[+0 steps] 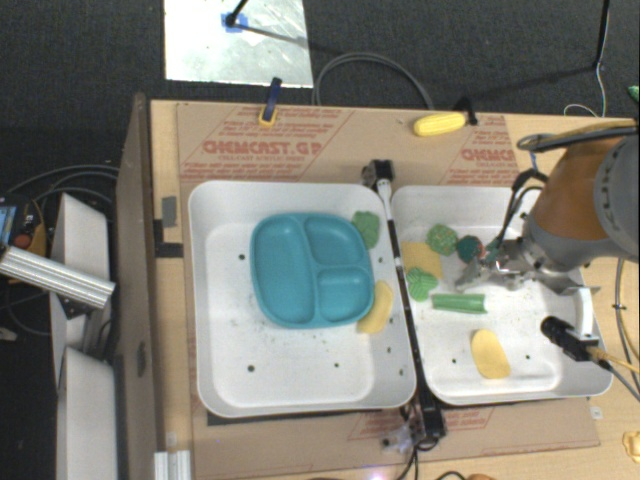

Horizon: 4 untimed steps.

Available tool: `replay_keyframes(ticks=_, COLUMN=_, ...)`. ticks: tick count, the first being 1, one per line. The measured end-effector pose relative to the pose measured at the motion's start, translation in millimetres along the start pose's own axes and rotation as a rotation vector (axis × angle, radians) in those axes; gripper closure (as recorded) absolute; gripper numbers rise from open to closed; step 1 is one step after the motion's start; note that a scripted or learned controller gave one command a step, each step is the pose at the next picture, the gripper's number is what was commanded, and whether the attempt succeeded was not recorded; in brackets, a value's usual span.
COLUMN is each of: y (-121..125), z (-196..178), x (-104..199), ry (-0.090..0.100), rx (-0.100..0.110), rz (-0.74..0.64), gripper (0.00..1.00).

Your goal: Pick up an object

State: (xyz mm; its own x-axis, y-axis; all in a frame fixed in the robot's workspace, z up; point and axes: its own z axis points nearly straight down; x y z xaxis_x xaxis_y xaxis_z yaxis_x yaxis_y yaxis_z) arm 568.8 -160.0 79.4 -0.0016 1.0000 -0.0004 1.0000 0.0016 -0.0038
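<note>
- Camera view: the grey arm with an orange band [580,193] reaches in from the right over the right shallow white bin [520,383], and its pincer [487,260] sits low in that bin's upper middle.
- Whether the pincer is open or closed cannot be told; its tip is a small dark cluster of metal parts, and nothing can be made out between them.
- A small teal-green round toy [468,249] lies just left of the pincer tip, touching or nearly touching it; which of the two cannot be judged.
- A bumpy light-green toy [442,237] lies a little further left of that one.
- A flat green stick-shaped piece [459,304] lies just below the pincer, on the bin floor.
- A pale yellow rounded piece [420,259] and a green leafy toy [421,284] lie to the pincer's left, near the divide between the bins.
- A yellow oval toy [490,354] lies well below the pincer, toward the bin's near edge.
- Far to the pincer's left, the left shallow white bin [225,368] holds a blue plastic divided plate [308,269], with a green toy [367,228] at the plate's upper right corner and a yellow banana-like piece [378,308] against its lower right edge.
- Both bins rest on the counter [300,148], which is covered with printed brown cardboard; a yellow object [438,123] lies on it above and left of the pincer.
</note>
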Motion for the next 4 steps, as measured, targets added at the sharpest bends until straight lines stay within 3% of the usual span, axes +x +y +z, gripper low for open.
replay_keyframes(ticks=1, y=84.4, z=-6.9, x=28.1, ry=0.0, rx=-0.013, rz=-0.008, gripper=0.0)
replay_keyframes(ticks=2, y=36.8, z=-4.9, x=19.4, ry=0.001, rx=-0.002, rz=0.002, gripper=0.0)
replay_keyframes(ticks=3, y=88.3, z=-6.7, x=74.2, ry=0.0, rx=-0.011, rz=-0.009, gripper=0.0)
replay_keyframes(ticks=4, y=76.5, z=-5.5, x=72.1, ry=-0.001, rx=-0.005, rz=0.0, gripper=0.0)
